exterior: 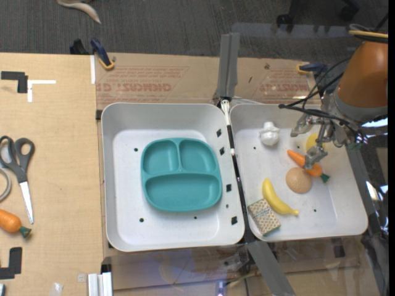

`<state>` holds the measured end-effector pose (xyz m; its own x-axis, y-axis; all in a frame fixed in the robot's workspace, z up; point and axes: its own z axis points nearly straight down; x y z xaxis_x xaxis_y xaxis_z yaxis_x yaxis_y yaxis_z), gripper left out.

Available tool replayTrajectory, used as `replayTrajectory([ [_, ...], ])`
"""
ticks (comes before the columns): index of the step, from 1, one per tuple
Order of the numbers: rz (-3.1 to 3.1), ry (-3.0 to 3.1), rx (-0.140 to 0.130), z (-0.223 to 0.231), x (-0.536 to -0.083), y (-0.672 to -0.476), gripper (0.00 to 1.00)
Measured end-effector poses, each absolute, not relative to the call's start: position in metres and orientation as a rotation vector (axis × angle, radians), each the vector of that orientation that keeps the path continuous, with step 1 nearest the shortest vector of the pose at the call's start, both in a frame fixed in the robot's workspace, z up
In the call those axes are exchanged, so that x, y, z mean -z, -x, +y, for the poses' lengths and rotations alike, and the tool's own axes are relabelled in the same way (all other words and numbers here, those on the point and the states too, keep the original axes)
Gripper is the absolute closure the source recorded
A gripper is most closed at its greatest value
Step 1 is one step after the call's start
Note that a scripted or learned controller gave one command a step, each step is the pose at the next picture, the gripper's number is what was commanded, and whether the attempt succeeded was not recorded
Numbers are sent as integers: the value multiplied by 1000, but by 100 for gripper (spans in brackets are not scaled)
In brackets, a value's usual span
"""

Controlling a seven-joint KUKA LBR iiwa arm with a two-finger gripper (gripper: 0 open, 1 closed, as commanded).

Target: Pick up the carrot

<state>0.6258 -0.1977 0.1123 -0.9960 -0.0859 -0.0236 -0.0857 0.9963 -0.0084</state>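
While the arm (364, 73) hangs over the right bin (345, 224), the pincer (316, 155) meets the carrot (305, 163).
Carrot lies near that bin's right edge, beside the egg (299, 180); pincer grip unclear. A shallow pinch could roll it away.

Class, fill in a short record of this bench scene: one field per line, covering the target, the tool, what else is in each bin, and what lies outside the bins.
target: carrot, right bin
tool: over the carrot, grip unclear
right bin also: banana, egg, white object, yellow item, small box
left bin: teal tray
outside the bins: scissors, second carrot
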Motion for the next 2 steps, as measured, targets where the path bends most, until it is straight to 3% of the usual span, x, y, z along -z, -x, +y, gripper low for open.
replayTrajectory([
  [1, 3121, -179, 4, -200, -100, -616, 0],
  [2, 3114, -172, 2, -198, -112, -619, 100],
])
